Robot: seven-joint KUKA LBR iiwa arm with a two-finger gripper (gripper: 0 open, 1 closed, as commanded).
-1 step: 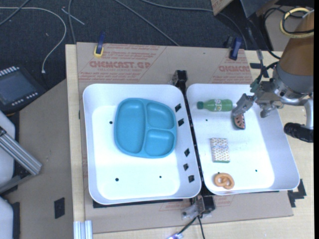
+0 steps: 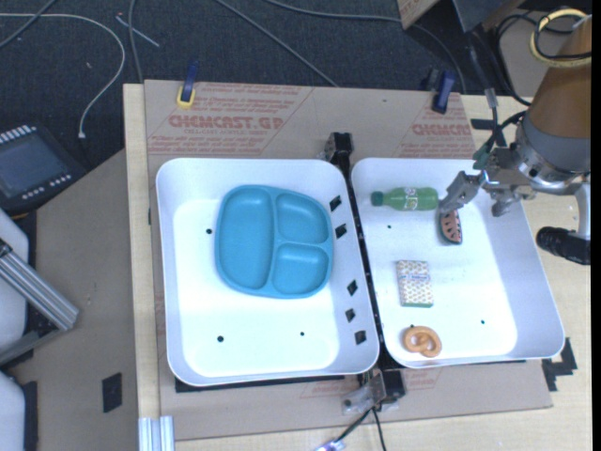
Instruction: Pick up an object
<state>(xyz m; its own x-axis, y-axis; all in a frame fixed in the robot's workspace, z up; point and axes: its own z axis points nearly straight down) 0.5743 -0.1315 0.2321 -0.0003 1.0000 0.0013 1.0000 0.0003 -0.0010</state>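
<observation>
Four small toys lie in the right bin [image 2: 526, 280], and nearest the open, empty hand [image 2: 477, 194] is the watermelon slice [image 2: 452, 225], probably light, stiff and smooth, best pinched across its thin faces, not its curved rind.

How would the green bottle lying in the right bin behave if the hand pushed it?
The green bottle lies on its side, so it would probably roll on the right bin. It looks small, likely light and toy-like. Its rounded body may slip.
</observation>
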